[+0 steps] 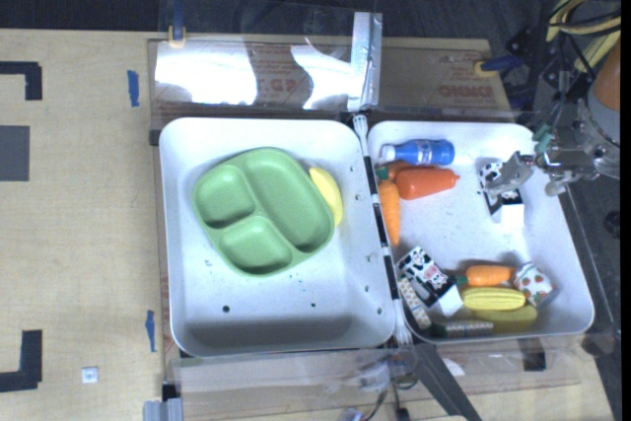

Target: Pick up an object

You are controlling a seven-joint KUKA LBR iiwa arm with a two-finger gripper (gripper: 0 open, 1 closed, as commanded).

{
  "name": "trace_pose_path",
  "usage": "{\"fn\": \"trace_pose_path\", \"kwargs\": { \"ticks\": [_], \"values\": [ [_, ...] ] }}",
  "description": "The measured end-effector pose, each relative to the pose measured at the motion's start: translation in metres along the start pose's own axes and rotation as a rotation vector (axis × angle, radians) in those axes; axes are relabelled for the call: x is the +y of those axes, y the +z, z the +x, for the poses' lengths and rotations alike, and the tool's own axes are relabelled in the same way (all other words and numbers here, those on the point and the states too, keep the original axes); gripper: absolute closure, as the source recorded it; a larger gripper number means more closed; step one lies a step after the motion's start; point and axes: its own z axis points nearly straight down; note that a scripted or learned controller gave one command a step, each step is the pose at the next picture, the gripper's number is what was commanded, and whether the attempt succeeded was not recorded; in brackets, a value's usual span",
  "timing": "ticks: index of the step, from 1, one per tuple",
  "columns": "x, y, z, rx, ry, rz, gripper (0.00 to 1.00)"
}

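Grey gripper (515,175) — above right bin (552,251).

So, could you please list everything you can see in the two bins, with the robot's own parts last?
Shallow white plastic bins: two, white, side by side on the bench.
Green three-compartment plastic tray: one, green, left bin.
Yellow rounded item: one, yellow, tucked beside the tray's right edge.
Blue plastic bottle: one, blue, right bin, top.
Orange toy carrots: two, orange, right bin's upper left.
Yellow toy corn cob: one, yellow, right bin, bottom.
Black-and-white patterned block: one, right bin, lower left.
End effector: one, grey, over right bin's upper right.
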Motion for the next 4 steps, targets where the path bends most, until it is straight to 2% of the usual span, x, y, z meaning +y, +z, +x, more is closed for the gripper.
{"fn": "trace_pose_path", "kwargs": {
  "ticks": [1, 2, 3, 4],
  "values": [
    [-0.032, 0.086, -0.024, 0.0, -0.157, 0.0, 0.0],
    [0.05, 0.113, -0.023, -0.002, -0.219, -0.003, 0.0],
    [0.079, 0.147, -0.059, 0.0, -0.185, -0.009, 0.0],
    [0.078, 0.139, -0.06, -0.002, -0.185, -0.008, 1.0]
  ]
}}
